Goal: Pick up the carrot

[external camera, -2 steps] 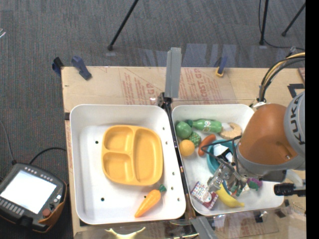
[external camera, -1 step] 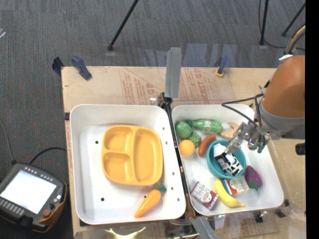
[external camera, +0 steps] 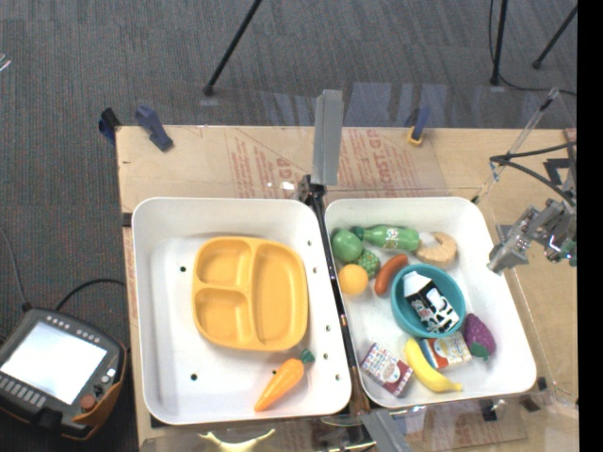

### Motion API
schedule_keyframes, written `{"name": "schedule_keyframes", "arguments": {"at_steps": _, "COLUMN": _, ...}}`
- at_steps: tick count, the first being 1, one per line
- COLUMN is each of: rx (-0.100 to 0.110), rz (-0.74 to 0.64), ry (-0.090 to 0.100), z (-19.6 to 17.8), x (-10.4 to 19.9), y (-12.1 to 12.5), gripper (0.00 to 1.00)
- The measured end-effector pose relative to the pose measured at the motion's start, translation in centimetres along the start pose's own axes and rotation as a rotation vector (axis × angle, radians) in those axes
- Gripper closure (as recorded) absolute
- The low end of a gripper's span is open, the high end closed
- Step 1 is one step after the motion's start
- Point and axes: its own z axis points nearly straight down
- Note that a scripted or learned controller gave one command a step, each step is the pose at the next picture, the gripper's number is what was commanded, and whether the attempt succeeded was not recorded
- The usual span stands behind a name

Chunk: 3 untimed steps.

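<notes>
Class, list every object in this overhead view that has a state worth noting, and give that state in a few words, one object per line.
carrot: lying flat in the left bin, beside the tray, not held
yellow divided tray: upright, compartments bare
teal bowl: upright, holds a black-and-white item
banana: lying in the right bin
green bottle: on its side
claw: over the right bin's right rim, away from the carrot

Floor: dark grey carpet (external camera: 122,45) fills the upper frame and left side.
Stands: thin black tripod legs (external camera: 236,36) slant across the carpet at top centre and top right.
Bench: brown cardboard sheet (external camera: 226,163) with red lettering, blue clamps (external camera: 151,127) at its upper left edge.
Lower left: a handheld control pendant (external camera: 58,370), screen lit pale.
</notes>
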Motion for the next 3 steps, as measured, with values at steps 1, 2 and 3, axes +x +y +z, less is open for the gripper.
{"name": "schedule_keyframes", "arguments": {"at_steps": 1, "rx": 0.007, "rz": -0.086, "ry": 0.021, "z": 10.1, "x": -0.7, "y": -5.8, "gripper": 1.0}}
{"name": "schedule_keyframes", "arguments": {"at_steps": 2, "rx": 0.005, "rz": -0.158, "ry": 0.022, "z": 18.8, "x": -0.7, "y": -5.8, "gripper": 1.0}}
{"name": "schedule_keyframes", "arguments": {"at_steps": 3, "rx": 0.003, "rz": -0.28, "ry": 0.016, "z": 21.7, "x": -0.6, "y": -5.5, "gripper": 1.0}}
